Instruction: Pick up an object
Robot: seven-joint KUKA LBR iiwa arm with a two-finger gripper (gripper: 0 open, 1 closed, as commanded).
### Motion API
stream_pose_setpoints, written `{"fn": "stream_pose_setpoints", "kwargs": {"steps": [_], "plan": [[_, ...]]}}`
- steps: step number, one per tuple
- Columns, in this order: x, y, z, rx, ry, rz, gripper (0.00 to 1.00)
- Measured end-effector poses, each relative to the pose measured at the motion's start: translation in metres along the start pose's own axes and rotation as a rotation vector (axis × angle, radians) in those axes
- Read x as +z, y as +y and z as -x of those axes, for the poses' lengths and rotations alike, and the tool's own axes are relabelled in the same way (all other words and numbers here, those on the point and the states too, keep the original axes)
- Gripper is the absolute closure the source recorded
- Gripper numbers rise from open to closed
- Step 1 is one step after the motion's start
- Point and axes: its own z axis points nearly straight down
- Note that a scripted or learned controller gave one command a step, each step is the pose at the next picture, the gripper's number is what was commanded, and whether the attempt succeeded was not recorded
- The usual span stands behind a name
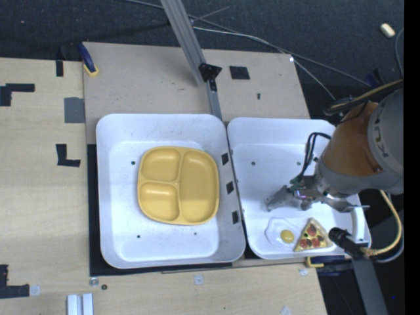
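A toy fried egg (282, 233), white with a yellow yolk, lies near the front edge of the right bin (262, 143). Beside it on the right lies a toy pizza slice (311, 235) with red dots. My gripper (283, 199) hangs low inside the right bin, just behind and above the egg, with the grey arm and its orange band (351, 146) coming in from the right. Nothing shows in the gripper.
The left bin (118, 176) holds a yellow divided plate (178, 185) at its middle. A metal pole (190, 38) slants down to the gap between the bins. Cables run over the dark floor behind the bench.
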Motion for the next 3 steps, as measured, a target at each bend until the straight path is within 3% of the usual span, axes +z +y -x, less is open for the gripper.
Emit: {"fn": "stream_pose_setpoints", "kwargs": {"steps": [1, 2, 3], "plan": [[0.014, 0.001, 0.001, 0.000, -0.003, 0.008, 0.00], [0.002, 0.002, 0.000, -0.001, -0.003, 0.013, 1.00], [-0.059, 0.000, -0.006, -0.003, -0.001, 0.010, 1.00]]}}
